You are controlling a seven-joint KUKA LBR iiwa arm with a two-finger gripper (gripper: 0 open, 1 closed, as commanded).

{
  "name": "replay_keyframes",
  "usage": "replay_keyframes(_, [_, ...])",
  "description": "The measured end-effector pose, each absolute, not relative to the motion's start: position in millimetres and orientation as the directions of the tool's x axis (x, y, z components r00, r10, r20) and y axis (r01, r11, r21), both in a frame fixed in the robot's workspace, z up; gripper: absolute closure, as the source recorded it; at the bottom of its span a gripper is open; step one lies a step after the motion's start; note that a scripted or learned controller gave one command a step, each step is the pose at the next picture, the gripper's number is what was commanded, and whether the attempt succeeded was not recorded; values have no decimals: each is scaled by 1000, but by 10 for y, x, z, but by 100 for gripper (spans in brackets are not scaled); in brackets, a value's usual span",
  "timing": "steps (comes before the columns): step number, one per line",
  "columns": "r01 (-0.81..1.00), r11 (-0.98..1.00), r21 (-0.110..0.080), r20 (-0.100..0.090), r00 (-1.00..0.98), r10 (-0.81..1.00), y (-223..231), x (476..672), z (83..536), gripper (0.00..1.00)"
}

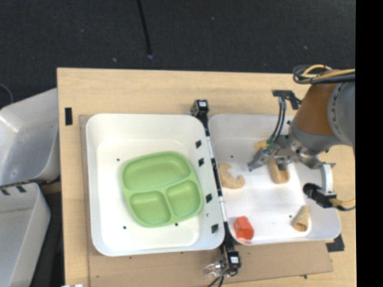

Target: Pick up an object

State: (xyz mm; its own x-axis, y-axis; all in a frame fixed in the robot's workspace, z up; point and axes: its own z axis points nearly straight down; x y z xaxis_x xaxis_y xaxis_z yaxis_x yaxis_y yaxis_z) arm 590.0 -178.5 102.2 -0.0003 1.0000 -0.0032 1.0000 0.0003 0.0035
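Note:
My gripper (269,162) hangs low over the middle of the right bin (239,130), its fingers spread open. One grey finger (256,161) points left toward a curved tan pastry piece (230,177). A short tan block (278,172) lies on the bin floor right under the gripper's other side; whether a finger touches it I cannot tell. A small yellow bit (260,144) sits just behind the gripper. Toward the front of the bin lie a red object (242,228) and a tan cone-shaped piece (301,219).
The left bin (102,160) holds a green divided plate (161,188). A row of black clips (209,178) marks the wall between the two bins. The wooden bench (149,88) surrounds both bins.

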Motion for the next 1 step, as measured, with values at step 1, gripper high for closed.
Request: replay_keyframes(1, [1000,-2,15,-9,2,1000,-1816,5926,1173,100])
